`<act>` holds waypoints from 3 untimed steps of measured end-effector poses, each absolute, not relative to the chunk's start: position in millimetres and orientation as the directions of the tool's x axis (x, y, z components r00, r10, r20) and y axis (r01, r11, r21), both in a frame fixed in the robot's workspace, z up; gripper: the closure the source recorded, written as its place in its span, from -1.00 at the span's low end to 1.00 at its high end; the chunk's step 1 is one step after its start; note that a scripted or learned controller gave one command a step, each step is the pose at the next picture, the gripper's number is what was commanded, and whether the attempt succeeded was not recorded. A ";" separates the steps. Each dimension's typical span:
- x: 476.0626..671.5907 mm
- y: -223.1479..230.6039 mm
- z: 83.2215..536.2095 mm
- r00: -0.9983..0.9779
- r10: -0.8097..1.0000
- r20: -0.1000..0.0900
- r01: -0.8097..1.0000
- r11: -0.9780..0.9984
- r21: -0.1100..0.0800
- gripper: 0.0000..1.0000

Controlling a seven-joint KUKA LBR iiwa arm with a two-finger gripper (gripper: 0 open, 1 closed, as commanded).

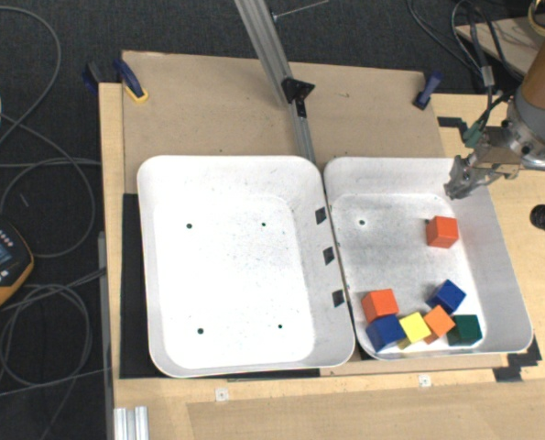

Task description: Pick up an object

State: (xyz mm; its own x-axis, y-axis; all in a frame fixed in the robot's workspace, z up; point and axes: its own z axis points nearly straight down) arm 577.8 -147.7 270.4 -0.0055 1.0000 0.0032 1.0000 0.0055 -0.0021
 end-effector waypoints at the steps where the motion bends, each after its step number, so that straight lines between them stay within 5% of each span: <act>1: 576.1 -89.3 273.9 -0.007 1.000 0.004 1.000 0.007 -0.001 1.00; 3: 548.3 11.1 248.0 -0.006 1.000 0.003 1.000 0.006 -0.003 1.00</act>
